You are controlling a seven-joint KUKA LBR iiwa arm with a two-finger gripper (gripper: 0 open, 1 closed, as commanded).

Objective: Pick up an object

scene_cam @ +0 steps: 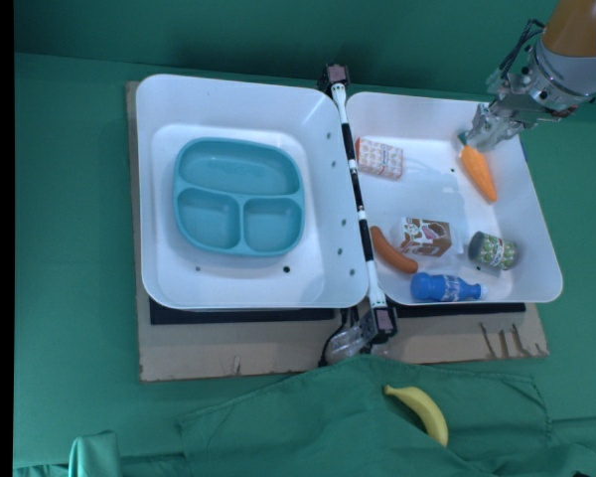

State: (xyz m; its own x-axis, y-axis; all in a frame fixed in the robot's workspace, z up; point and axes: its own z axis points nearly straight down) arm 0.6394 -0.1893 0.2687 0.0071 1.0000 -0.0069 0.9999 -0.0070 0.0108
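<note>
Six small things lie in the right bin (541,266), and I take that bin as the landmark. Outside its near rim, on the green cloth, lies a banana (420,411). Just inside the near rim a blue bottle (445,287) lies on its side, with a green-topped can (493,251) beyond it towards the bin's right wall. A sausage (392,250) lies near the divider rail, and a brown carton (425,237) sits beside it at mid-bin. Further back, near the rail, is a red-and-white packet (379,157). Across the rail, the left bin (169,286) holds a teal divided plate (238,196).

The carrot (478,172) lies in the far right part of the right bin. Its long axis runs from the far rim slantwise down towards the right wall, top end farthest back. The gripper (478,135) stands right at that top end, so the carrot stretches away from it towards the near-right.

The arm comes in over the far right corner, orange band high, wrist sloping down and leftward into the bin. Whether the fingers are spread or closed I cannot tell, nor whether they touch the carrot. I judge the carrot to be the likely target; a grasp at its very end could slip.
</note>
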